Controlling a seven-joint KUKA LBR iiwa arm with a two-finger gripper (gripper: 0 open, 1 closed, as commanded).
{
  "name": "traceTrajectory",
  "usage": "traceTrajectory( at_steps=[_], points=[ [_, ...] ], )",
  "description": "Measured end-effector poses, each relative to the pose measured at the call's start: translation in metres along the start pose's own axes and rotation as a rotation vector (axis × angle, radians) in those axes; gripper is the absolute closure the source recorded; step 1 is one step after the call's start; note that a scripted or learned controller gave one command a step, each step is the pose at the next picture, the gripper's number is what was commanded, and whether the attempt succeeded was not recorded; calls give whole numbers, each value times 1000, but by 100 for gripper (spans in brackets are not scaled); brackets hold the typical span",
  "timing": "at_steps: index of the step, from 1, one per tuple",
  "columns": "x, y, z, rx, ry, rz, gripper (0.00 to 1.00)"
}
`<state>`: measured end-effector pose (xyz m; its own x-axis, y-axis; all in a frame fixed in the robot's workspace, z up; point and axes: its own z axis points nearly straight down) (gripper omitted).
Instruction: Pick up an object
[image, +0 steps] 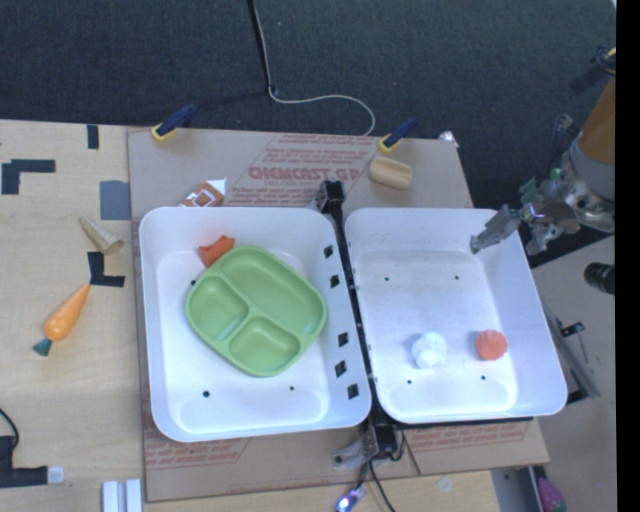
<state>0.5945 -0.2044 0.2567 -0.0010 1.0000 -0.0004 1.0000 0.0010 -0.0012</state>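
Your grey metal claw (490, 236) hovered over the right shallow white bin's (520, 390) far edge; I couldn't tell its state. Small round orange object (491, 345) lay beside white lump (429, 350).

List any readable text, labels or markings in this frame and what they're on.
"CHEMCAST GP", or close to it: red print on the brown cardboard sheet behind the bins; the letters are blurred, so the reading is uncertain.
Smaller red line under it on the same sheet: too blurred to read.
Orange and white label at the left bin's back corner: too small to read.
Black tape shapes on the wooden bench top: marks, not letters.
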Motion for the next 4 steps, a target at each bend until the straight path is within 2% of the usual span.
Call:
traceTrajectory(
  at_steps=[1,2,3,4],
  points=[
    [-19,-87,89,13,4,6,0],
    [-18,-81,177,1,0,0,0],
    [-19,-80,161,-3,-2,0,100],
    [62,-21,171,-6,-1,-7,100]
  ],
)
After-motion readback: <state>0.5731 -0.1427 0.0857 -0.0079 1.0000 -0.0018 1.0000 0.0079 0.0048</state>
